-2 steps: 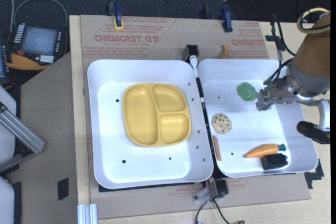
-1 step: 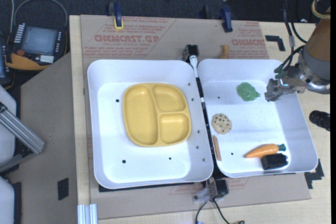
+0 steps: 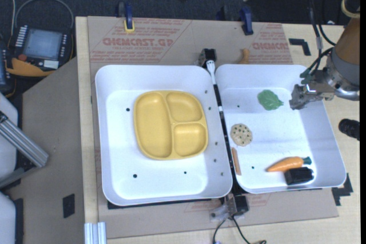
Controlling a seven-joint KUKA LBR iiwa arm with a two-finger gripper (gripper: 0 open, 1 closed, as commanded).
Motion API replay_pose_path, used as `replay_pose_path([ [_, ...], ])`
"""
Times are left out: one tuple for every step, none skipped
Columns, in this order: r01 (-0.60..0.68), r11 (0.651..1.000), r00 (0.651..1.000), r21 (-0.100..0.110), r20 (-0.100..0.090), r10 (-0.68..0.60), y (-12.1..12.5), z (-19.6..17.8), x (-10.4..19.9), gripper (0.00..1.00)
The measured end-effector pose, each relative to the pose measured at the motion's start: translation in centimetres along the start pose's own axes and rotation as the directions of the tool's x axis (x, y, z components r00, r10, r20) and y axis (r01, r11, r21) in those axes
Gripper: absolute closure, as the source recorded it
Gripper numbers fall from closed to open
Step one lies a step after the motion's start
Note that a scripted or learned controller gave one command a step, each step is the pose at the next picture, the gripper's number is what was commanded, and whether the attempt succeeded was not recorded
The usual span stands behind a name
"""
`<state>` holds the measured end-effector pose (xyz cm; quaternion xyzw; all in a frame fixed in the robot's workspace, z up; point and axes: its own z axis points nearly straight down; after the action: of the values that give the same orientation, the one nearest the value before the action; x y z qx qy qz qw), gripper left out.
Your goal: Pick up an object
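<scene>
In the right bin (image 3: pixel 320 128) lie a green leafy piece (image 3: pixel 269 100) near the back, a round cookie (image 3: pixel 241 135) at the left, an orange carrot (image 3: pixel 286 164) and a black block (image 3: pixel 299 176) at the front. My gripper (image 3: pixel 299 98) hangs at the bin's right side, just to the right of the green piece and apart from it. Nothing shows between the gripper and any object.
The left bin (image 3: pixel 114 123) holds a yellow divided plate (image 3: pixel 170 124). A black divider strip (image 3: pixel 216 100) runs between the bins. Blue clamps (image 3: pixel 128 15) sit at the board's back edge. A handheld controller (image 3: pixel 40 46) lies off the bench at the left.
</scene>
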<state>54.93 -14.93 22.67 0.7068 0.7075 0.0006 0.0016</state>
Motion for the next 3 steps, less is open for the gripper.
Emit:
replay_pose_path([
  [0.005, 1.000, 1.000, 0.001, -0.003, -0.005, 0.6, -0.5, 5.4, 1.00],
  [0.004, 1.000, 1.000, 0.001, -0.002, -0.004, 1.6, -0.1, 9.7, 1.00],
  [0.005, 1.000, 1.000, 0.001, -0.002, -0.005, 4.0, 0.6, 14.3, 1.00],
])
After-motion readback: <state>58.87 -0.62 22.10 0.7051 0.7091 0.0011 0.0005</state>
